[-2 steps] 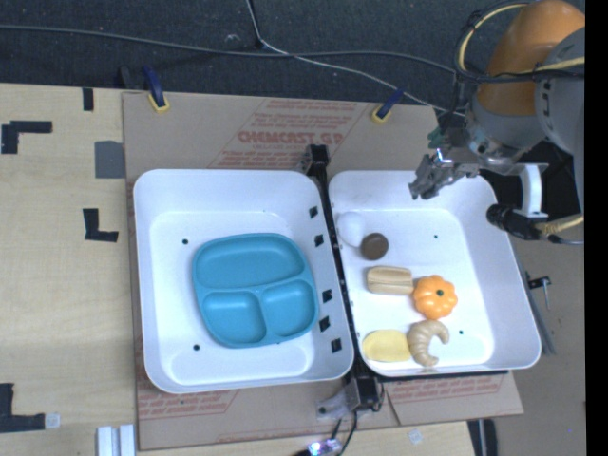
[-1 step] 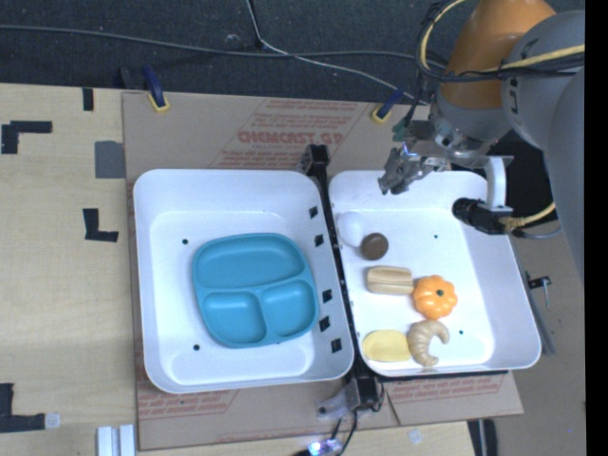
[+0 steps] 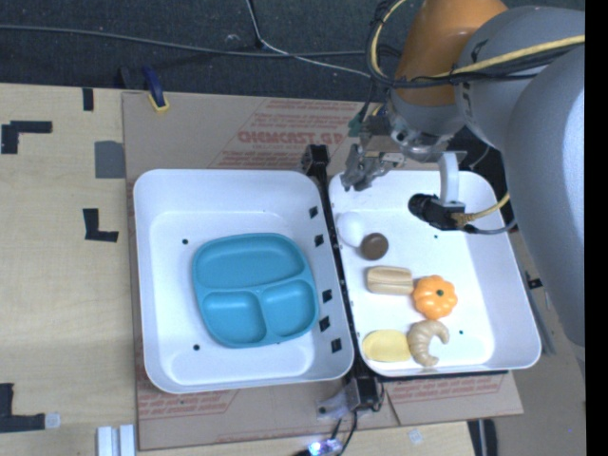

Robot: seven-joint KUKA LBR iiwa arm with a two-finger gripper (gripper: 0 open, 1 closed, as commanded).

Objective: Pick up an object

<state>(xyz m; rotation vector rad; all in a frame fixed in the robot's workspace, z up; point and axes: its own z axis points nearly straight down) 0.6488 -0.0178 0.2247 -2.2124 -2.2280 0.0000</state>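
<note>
So the biggest thing going on here is the grey arm (image 3: 532, 93) with its orange band, coming in from the right and hanging over the top of the right bin. Under everything is the desk (image 3: 57, 255), light wood with some black tape marks, plus a brown cardboard sheet (image 3: 256, 131) that both bins sit on.

Left bin (image 3: 157, 198) has a blue divided plate (image 3: 254, 288) sitting pretty much in the middle of it. Right bin (image 3: 503, 340) is where all the little stuff is. The end effector (image 3: 366, 171) is up at the far left corner of that bin, near the divider between the two, and honestly I can't tell if it's apart or together, too murky at that angle. Nothing visibly in it.

The pickable things are all lower down in the right bin, apart from the end effector: an orange pumpkin (image 3: 435, 295), a tan croissant (image 3: 427, 340) just below it, a pale yellow flat piece (image 3: 383, 347) touching the croissant's left side, a beige roll-shaped thing (image 3: 389, 279) left of the pumpkin, then a small brown round thing (image 3: 373, 246) and a white egg-like thing (image 3: 351, 227) right beside it.
</note>
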